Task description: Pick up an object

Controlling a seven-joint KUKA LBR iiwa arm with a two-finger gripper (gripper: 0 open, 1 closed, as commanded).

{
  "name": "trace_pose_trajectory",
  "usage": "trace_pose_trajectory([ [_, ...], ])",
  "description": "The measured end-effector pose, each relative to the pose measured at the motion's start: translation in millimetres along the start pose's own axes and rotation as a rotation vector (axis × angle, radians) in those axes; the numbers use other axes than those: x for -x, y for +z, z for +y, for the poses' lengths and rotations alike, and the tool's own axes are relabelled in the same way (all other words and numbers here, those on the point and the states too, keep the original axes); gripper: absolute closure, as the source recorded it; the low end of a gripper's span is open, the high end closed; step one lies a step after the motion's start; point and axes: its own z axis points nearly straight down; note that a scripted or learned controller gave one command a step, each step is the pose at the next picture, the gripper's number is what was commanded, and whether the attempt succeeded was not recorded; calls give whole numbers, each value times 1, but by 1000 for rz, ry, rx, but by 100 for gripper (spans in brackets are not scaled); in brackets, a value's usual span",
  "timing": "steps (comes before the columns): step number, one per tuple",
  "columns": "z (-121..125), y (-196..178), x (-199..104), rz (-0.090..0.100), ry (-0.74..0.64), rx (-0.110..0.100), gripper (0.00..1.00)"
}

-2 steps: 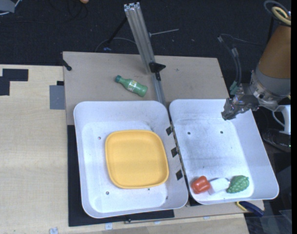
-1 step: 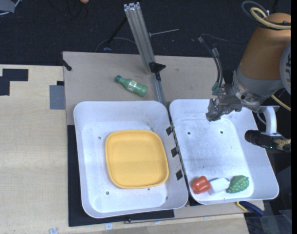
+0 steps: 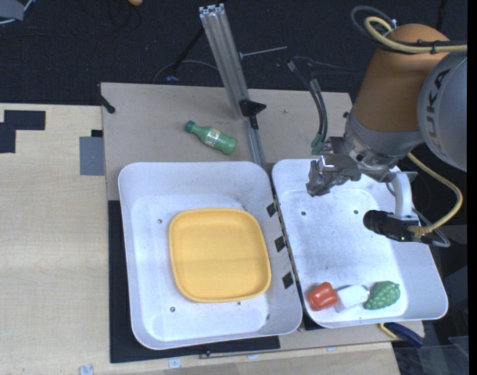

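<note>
My gripper (image 3: 319, 184) hangs over the far left part of the right bin (image 3: 344, 233), with nothing visible between its fingers. Three small things lie together at that bin's near edge: a red pepper-like piece (image 3: 322, 295), a white block (image 3: 351, 297) and a green bumpy piece (image 3: 381, 294). They are well below the gripper in the view, apart from it. A yellow square plate (image 3: 220, 253) lies in the middle of the left bin (image 3: 145, 209).
A green bottle (image 3: 211, 137) lies on the bench behind the left bin. A slanted aluminium post (image 3: 232, 69) stands behind the gap between the bins. Black clips (image 3: 279, 243) line the edge where the bins meet.
</note>
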Motion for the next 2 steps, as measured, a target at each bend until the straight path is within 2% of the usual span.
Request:
trace_pose_trajectory([
  [2,9,29,-99,0,0,0,100],
])
